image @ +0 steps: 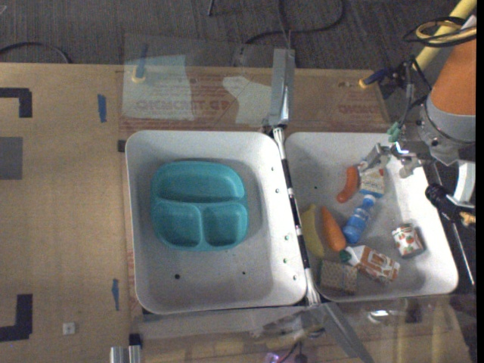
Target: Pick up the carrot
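Down at the near edge of the right bin (446,274) sits a small brownish speckled packet (338,276), and just up from it lies the carrot (332,231), orange, tapering, resting on the bin floor in the left half. It leans right against a yellow wedge (311,231) on its left side, touching along its length. To the carrot's right, a blue bottle (358,219) lies slanted, close beside but not clearly touching. Below that, a red-and-white carton (375,262) lies flat, next to the speckled packet. Further right, a small red-and-white box (407,240) sits apart from the group. Up the bin, a red sausage (347,184) lies tilted, with a little white carton (372,180) just beside it.

And the hand (390,155) hovers at the top right of this bin, above that white carton, well away from the carrot. Whether its fingers are spread or closed, I can't tell from here; nothing shows between them. The orange band (457,82) of the arm glows at the right edge.

Over to the left bin (144,225): a teal divided tray (200,204) sits in the middle. Both bins rest on the brown worktop (60,203).
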